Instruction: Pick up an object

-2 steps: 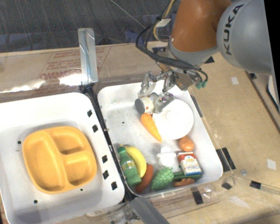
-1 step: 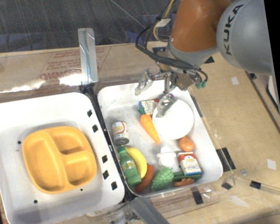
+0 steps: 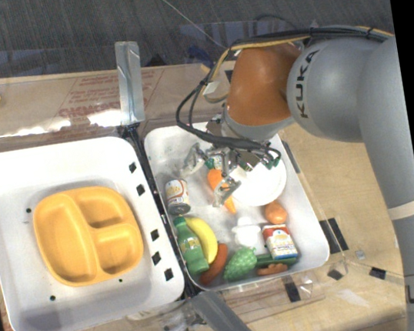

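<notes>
My gripper (image 3: pixel 220 173) hangs low over the upper middle of the right bin (image 3: pixel 304 208), under the orange wrist band. An orange carrot-like piece (image 3: pixel 215 177) sits right at the gripper, and a second orange bit (image 3: pixel 229 202) lies just below it. Whether the piece is gripped or only lies beneath is hidden by the gripper body and cables. A white bowl (image 3: pixel 263 185) rests immediately to the right, touching the gripper area. A small tin can (image 3: pixel 177 195) stands to the left.
The lower part of the right bin is crowded: green bottle (image 3: pixel 191 247), banana (image 3: pixel 204 235), red sausage (image 3: pixel 216 264), green bunch (image 3: pixel 240 263), white cup (image 3: pixel 247 234), orange fruit (image 3: pixel 275 212), red-labelled tin (image 3: pixel 280 243). A yellow divided tray (image 3: pixel 87 234) lies in the left bin (image 3: pixel 0 186).
</notes>
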Motion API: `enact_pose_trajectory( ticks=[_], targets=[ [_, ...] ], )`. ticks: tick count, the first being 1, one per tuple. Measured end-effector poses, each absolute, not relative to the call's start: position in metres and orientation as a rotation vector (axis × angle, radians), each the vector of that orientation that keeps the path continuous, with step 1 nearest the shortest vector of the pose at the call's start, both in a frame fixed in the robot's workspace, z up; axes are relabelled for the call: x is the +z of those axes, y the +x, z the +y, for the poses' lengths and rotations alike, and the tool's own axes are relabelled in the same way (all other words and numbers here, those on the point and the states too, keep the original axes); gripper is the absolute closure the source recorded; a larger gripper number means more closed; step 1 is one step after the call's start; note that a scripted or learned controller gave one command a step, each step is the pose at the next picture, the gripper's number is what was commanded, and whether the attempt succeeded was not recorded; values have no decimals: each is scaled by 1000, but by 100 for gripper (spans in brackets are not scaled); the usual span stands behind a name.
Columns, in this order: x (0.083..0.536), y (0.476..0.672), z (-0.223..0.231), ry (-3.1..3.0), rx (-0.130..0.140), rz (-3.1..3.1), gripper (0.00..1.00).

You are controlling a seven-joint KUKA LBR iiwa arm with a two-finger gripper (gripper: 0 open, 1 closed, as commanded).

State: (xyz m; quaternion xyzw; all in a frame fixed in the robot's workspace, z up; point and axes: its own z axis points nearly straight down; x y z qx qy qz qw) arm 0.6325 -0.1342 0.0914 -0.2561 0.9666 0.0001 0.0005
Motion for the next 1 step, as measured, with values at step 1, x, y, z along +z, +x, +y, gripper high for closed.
enact_pose_trajectory(
  ticks=[1],
  targets=[
    [107,636,-134,-804,-7,3024,100]
  ],
)
